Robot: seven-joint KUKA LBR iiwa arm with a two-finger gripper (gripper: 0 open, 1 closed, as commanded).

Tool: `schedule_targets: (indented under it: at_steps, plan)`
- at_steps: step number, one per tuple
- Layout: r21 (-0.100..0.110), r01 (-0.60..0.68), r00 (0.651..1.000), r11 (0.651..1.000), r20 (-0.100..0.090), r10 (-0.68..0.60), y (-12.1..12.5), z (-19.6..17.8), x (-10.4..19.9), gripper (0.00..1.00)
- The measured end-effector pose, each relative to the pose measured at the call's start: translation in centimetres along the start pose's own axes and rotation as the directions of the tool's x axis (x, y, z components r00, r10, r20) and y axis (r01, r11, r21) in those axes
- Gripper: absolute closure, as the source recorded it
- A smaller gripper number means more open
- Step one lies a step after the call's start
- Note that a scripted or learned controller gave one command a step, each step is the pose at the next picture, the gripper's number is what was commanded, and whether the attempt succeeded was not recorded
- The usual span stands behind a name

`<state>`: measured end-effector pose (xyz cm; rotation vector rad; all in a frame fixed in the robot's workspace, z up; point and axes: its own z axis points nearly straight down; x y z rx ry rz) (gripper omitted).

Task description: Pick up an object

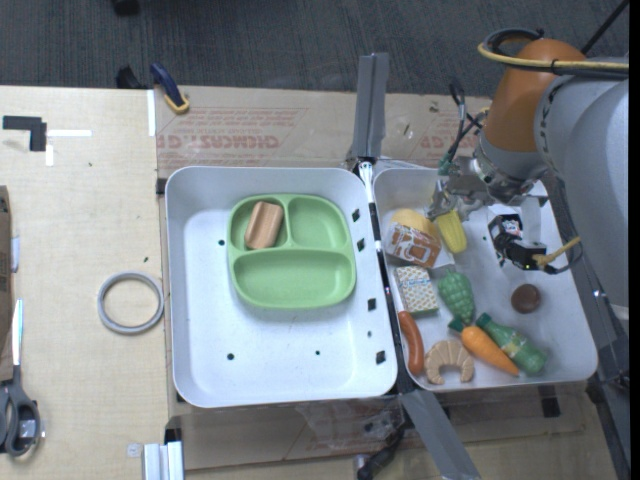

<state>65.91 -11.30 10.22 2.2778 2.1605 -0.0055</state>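
My gripper (453,201) hangs low at the back of the right bin (560,358), just above a yellow corn cob (452,234); I cannot tell whether it touches the cob. Beside the corn lie a yellow round fruit (408,219) and an orange and white packet (412,247). Further forward are a pale checked block (415,290), a green bunch (456,294), a red sausage (410,339), a croissant (450,362), a carrot (479,346), a green bottle (518,347) and a brown ball (526,297).
The left bin (200,348) holds a green divided plate (295,278) with a bread roll (263,224) in its back left compartment. A grey ring (131,301) and scissors (18,418) lie on the bench at the left. The arm's cables (520,243) trail over the right bin.
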Motion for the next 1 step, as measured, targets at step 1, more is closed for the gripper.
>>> schedule_targets:
  at_steps: [1]
  plan:
    - [0.000, -0.023, 1.000, 1.000, -0.003, 0.023, -2.64, -10.62, 5.31, 1.00]
